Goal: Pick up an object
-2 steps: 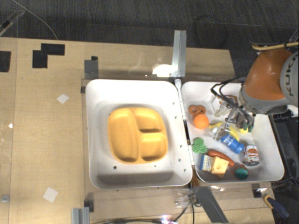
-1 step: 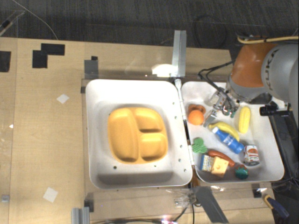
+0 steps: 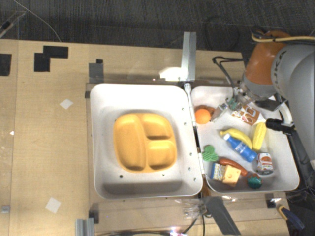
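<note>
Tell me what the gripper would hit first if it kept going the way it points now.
The gripper points down and leftward in the camera view, toward the orange ball in the right bin. That ball is probably first, though depth is unclear and it may meet the bin floor beside it.

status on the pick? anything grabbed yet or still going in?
Done: the grey arm has reached the right white bin; its gripper sits low at the far end, beside the round orange fruit.

In hand: no object is seen between the fingers.

Left: the grasp and lift. The yellow banana, blue plastic bottle and yellow corn cob all lie in the bin.
</note>
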Robot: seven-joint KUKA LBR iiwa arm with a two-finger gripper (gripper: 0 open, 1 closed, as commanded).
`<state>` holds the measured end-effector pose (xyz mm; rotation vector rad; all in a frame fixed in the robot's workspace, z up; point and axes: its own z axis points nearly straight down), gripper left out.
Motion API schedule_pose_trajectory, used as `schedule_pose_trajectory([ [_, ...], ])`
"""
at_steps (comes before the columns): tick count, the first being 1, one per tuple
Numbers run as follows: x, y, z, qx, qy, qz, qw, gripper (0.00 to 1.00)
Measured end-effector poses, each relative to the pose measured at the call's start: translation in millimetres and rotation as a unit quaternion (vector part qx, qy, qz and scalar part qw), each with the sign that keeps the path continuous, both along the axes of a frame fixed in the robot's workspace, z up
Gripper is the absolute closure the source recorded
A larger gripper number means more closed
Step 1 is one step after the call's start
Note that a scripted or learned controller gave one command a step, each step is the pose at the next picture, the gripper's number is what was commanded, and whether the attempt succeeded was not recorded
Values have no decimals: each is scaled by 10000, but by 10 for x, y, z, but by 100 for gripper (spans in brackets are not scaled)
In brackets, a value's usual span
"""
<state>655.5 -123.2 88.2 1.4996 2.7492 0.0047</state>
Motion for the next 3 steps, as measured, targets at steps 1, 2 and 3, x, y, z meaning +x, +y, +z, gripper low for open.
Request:
schedule_pose_trajectory([
  [1, 33, 15, 141, -13, -51, 48, 10000, 100],
  [2, 31, 20, 135, -12, -46, 52, 10000, 0],
  [3, 63, 32, 278, -25, -96, 96, 9999, 100],
])
